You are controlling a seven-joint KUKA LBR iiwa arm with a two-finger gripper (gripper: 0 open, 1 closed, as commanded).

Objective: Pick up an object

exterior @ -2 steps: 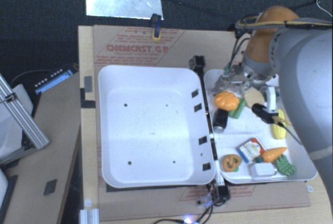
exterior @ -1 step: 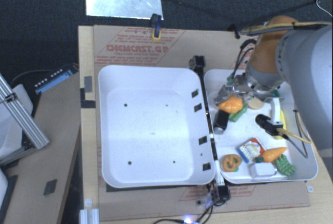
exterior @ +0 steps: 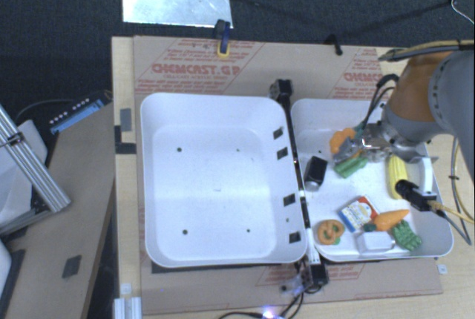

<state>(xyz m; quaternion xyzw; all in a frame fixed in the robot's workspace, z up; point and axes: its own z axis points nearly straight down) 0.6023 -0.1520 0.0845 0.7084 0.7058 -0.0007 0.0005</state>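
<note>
In the camera view you see the gripper point(exterior: 355, 150) low in the right bin point(exterior: 445, 236), its fingers right at an orange toy point(exterior: 342, 138) and a green toy point(exterior: 349, 165), though you cannot tell how they stand.

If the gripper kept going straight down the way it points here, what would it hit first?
Most likely the green toy lying right under the gripper in the right bin, with the orange toy close beside it. Depth is hard to judge from this slanted view.
</note>
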